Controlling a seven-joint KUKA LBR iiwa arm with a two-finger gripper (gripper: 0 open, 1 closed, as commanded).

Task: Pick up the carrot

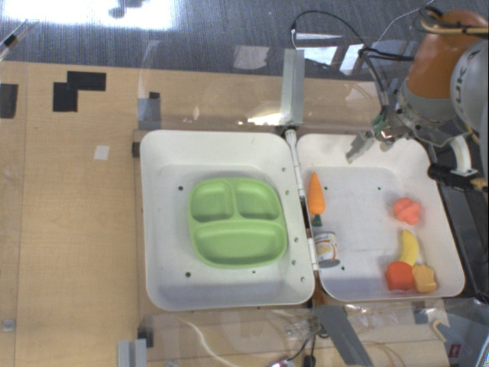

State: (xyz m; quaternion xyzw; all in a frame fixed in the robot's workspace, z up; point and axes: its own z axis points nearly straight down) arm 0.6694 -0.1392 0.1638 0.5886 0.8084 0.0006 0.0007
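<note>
The carrot (pixel 315 194) is orange with a green top and lies along the left wall of the right bin (pixel 359 205), pointing toward the back. My gripper (pixel 368 147) hovers over the back edge of that bin, up and to the right of the carrot and well apart from it. Its two grey fingers stand open with nothing between them.
A small can (pixel 326 248) lies just in front of the carrot. A pink toy (pixel 408 210), a banana (pixel 410 247), a red item (pixel 399 276) and a yellow one (pixel 425 278) sit at the bin's right side. The left bin (pixel 164 205) holds a green divided plate (pixel 237 222).
</note>
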